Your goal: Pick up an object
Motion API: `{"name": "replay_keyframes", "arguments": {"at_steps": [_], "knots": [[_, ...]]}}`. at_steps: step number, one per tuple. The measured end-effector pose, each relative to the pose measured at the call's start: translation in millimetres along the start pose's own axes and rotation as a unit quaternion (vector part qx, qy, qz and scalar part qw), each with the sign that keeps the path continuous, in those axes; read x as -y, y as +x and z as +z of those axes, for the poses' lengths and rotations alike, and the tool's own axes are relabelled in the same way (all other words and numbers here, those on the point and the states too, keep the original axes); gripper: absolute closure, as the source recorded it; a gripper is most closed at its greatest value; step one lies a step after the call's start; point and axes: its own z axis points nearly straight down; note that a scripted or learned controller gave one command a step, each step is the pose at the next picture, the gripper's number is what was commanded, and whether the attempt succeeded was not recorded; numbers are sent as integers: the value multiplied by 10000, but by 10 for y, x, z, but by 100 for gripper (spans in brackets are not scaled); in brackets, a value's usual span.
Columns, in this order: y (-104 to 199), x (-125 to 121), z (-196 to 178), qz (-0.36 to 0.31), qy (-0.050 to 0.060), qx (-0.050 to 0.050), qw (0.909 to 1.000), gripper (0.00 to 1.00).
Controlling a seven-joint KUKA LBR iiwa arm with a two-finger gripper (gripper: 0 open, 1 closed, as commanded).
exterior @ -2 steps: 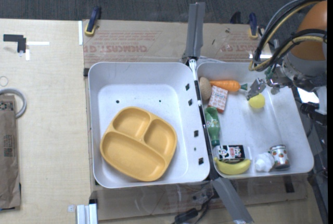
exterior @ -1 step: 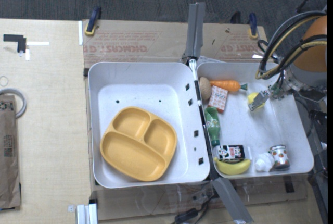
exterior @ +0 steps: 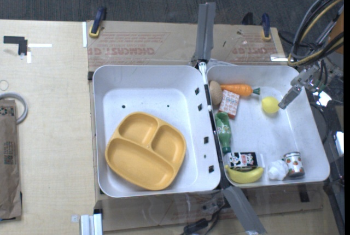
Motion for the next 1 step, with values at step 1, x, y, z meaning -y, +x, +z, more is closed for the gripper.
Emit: {"name": "replay_keyframes", "arguments": {"at_steps": [1], "knots": [[-192,-192,879,-1137,-4,-2,9935,0]]}}
